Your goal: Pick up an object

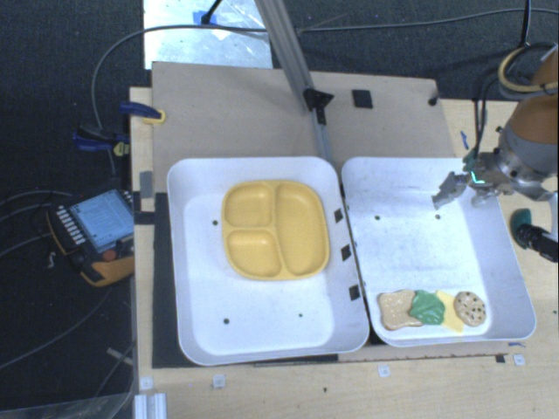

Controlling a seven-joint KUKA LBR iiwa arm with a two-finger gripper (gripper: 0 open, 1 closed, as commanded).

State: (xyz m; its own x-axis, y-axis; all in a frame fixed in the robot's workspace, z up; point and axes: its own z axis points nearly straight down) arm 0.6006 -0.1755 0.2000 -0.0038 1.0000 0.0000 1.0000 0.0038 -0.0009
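Note:
Along the front edge of the right bin (pixel 489 234) lies a row of toy food: a tan toast slice (pixel 398 309), a green leaf piece (pixel 428 306), a yellow cheese wedge (pixel 451 318) and a speckled cookie (pixel 471 307). They touch or overlap one another. My gripper (pixel 465 194) hangs over the far right part of this bin, well behind the food. It is open, its fingers (pixel 445 191) spread apart with nothing between them.
The left bin (pixel 262 321) holds a yellow divided plate (pixel 275 230). A grey pole (pixel 288 42) slants down to the back edge between the bins. Cables and a small device (pixel 96 225) lie off the bench at the left.

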